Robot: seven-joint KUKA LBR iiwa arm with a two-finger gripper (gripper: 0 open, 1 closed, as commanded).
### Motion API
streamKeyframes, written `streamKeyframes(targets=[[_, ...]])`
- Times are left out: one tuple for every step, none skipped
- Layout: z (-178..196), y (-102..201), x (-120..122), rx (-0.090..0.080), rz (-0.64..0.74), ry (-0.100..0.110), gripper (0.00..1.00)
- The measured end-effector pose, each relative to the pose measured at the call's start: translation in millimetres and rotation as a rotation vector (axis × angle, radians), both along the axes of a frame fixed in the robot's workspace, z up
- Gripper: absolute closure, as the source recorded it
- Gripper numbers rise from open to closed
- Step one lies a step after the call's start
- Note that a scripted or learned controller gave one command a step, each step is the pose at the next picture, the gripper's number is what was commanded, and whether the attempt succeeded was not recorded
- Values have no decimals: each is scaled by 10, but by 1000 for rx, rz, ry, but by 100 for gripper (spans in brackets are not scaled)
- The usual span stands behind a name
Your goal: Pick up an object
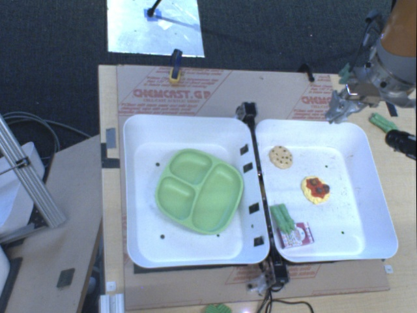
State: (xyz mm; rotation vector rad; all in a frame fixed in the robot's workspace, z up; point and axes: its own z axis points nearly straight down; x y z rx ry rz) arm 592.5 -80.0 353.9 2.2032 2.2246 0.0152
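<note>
objects for picking lie in two white bins, noted left to right.

left bin point(140, 149): one green divided plate point(199, 191), three compartments, sitting tilted in plan near the bin's middle. looks like moulded plastic, so probably light, stiff, smooth and a bit slippery. broad and flat; judged best taken by pinching the raised rim or a divider ridge, not the flat floor.

right bin point(371, 175): four small items, all apart from the arm.
- green bean-like piece point(283, 218) near the bin's left wall, lying lengthwise; its lower end touches or overlaps a small flat packet point(298, 235) with red and white print. both low-profile; the packet likely thin and hard to get under.
- cookie point(281, 156), round, tan with dark spots, toward the far left part of the bin. likely a toy, light and rigid; fingers across its diameter would suit.
- yellow piece with red topping point(316, 190), mid-bin, thicker looking, probably the easiest to pinch across its sides.

arm: gripper point(340, 107) hangs over the bench just beyond the right bin's far rim, toward its right corner, above cardboard, not over any object. wrist enters from upper right, orange band above. whether the tool is apart or together cannot be told; nothing seen held.
</note>
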Motion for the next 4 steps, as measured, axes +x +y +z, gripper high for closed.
streamKeyframes(targets=[[-400,1111,217,5,6,14,100],[-493,2190,540,5,5,11,100],[631,2020,379,3,-4,1,100],[448,2564,239,3,-2,12,100]])
